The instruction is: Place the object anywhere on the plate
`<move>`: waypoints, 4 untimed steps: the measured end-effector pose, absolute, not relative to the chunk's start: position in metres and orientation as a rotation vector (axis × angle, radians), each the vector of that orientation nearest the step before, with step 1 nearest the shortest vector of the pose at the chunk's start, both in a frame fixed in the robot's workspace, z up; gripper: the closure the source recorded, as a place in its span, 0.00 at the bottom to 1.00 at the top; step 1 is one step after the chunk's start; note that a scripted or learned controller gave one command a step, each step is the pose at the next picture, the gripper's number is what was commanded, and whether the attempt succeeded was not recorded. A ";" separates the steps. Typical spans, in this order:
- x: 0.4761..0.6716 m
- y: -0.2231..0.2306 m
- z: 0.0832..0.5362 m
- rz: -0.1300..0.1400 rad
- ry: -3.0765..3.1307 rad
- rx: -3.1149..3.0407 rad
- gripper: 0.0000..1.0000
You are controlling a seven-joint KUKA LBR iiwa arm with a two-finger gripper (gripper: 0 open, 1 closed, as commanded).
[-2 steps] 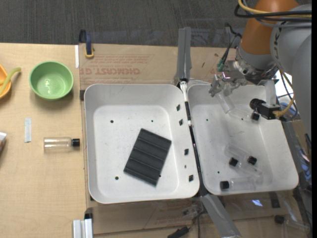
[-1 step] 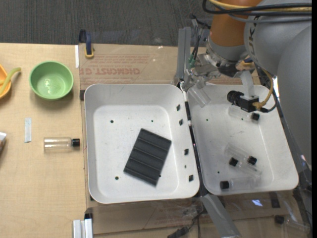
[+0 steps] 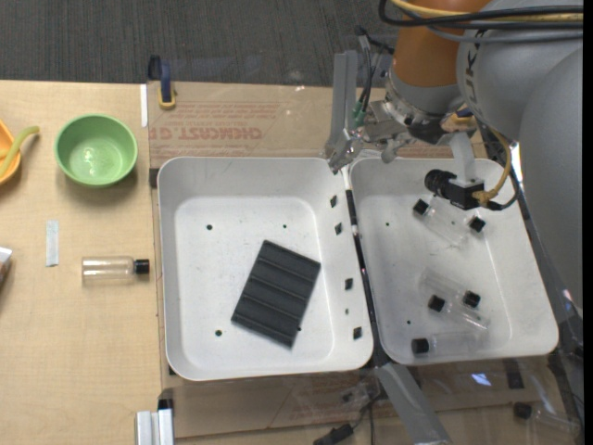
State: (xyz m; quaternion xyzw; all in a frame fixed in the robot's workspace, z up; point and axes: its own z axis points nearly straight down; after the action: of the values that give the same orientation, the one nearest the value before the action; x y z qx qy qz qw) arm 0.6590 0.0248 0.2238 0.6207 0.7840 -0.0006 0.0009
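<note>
Camera view: the clear, black-capped piece (image 3: pixel 457 311) looks light, stiff and slippery, best pinched mid-body; the jaws' state I cannot tell

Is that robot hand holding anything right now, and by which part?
It cannot be told; the hand is too cluttered and small here to show any hold.

the arm (image 3: pixel 542 72) is broad, smooth and grey, with a rounded glossy orange band (image 3: pixel 443 7). just left of the orange band loop yellow and black cables (image 3: pixel 394 3); below the orange band sits a pale metal wrist (image 3: pixel 417 109).
</note>
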 end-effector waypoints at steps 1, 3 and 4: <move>0.659 0.025 0.224 -0.002 2.462 1.949 0.00; 0.659 0.025 0.224 -0.002 2.462 1.949 0.00; 0.659 0.025 0.224 -0.002 2.462 1.949 0.00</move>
State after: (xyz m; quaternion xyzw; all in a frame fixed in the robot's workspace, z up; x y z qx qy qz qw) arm 0.6590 0.0247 0.2238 0.6208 0.7840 -0.0006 0.0009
